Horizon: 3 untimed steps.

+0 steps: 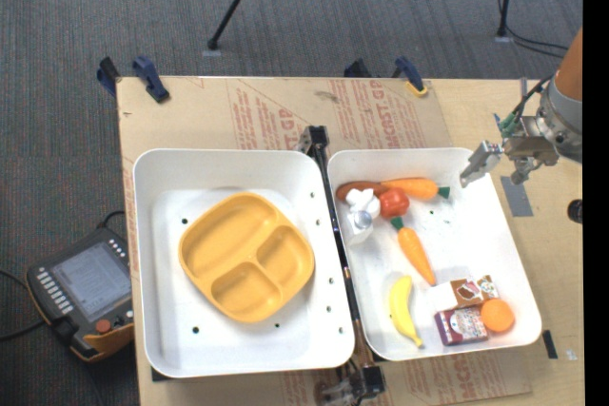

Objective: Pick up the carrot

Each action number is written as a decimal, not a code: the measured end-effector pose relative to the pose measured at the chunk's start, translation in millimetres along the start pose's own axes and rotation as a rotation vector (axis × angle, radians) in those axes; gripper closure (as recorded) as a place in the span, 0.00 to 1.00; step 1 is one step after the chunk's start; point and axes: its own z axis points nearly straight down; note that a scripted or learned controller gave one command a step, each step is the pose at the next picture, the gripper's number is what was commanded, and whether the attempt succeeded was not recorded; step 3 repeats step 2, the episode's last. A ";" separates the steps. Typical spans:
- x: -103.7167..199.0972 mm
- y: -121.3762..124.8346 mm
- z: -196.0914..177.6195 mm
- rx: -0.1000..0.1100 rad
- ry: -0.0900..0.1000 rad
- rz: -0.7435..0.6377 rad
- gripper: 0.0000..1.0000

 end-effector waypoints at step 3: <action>43.1 1.8 163.6 0.003 0.003 0.002 1.00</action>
